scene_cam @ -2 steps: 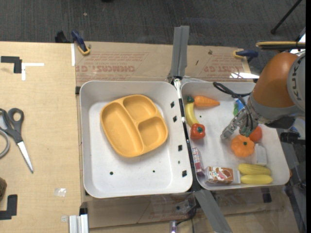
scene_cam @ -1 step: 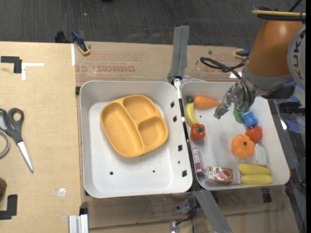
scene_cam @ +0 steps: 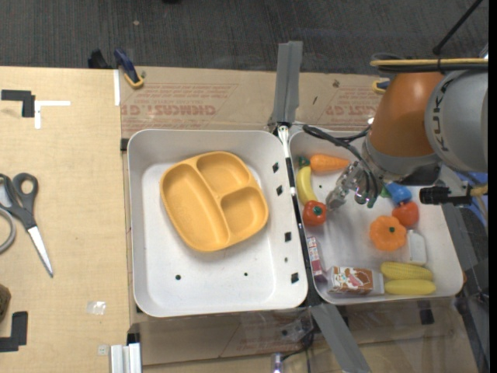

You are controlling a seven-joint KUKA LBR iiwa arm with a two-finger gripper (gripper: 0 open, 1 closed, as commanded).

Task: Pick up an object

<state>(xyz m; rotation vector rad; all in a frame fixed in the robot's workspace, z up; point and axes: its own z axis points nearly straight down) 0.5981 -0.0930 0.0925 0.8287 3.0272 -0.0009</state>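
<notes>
- While the grey arm with its orange band (scene_cam: 408,111) reaches in from the right, its two-finger metal gripper (scene_cam: 351,193) hangs over the upper left part of the right shallow white bin (scene_cam: 450,243); I cannot tell from where I stand how the claw is set, and nothing shows between its tips.
- Just left of the gripper lies a yellow plastic banana (scene_cam: 304,183), running along the bin's left wall, with a small red toy tomato with a green top (scene_cam: 314,213) right below it.
- Above the gripper, near the bin's far wall, lies an orange toy carrot (scene_cam: 329,162).
- Right of the gripper, a small blue plastic piece (scene_cam: 397,192) sits partly under the arm, with a small red-orange fruit (scene_cam: 407,214) just below it and a round orange toy pumpkin (scene_cam: 387,234) beside that.
- A whitish block (scene_cam: 418,249) lies just right of the pumpkin.
- Along the bin's near edge stand a small brown and white printed carton (scene_cam: 352,280) and two yellow toy corn cobs (scene_cam: 407,279), one just above the other.
- The left shallow white bin (scene_cam: 147,231) holds a yellow-orange divided plastic plate with three sections (scene_cam: 215,200), tilted a little and lying well apart from the gripper.
- On the wooden bench (scene_cam: 62,208) to the far left lie grey-handled scissors (scene_cam: 29,216).
</notes>
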